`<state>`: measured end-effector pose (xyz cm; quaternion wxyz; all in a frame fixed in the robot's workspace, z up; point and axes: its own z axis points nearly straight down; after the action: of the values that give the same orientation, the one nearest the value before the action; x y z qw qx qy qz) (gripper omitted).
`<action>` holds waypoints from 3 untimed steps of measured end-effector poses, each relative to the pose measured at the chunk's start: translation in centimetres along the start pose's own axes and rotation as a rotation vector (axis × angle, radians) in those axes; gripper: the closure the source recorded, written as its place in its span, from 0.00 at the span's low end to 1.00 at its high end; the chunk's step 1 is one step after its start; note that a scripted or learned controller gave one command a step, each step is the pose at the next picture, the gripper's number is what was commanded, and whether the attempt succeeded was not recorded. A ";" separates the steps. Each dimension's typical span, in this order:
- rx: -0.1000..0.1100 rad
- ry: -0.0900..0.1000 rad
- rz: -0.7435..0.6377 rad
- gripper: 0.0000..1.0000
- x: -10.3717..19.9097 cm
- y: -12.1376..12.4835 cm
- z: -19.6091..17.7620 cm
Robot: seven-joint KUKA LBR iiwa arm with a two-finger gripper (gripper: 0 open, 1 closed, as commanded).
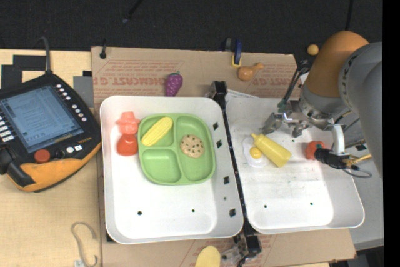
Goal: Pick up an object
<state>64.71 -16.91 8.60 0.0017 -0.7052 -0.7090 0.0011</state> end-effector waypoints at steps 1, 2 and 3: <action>-0.002 0.000 0.001 1.00 0.0 0.0 -1.2; -0.008 -0.001 0.006 1.00 0.7 0.0 -7.2; -0.008 -0.002 0.005 1.00 0.0 -0.4 -12.7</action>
<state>64.34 -16.97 21.30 -0.0021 -0.7071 -0.7072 -0.0010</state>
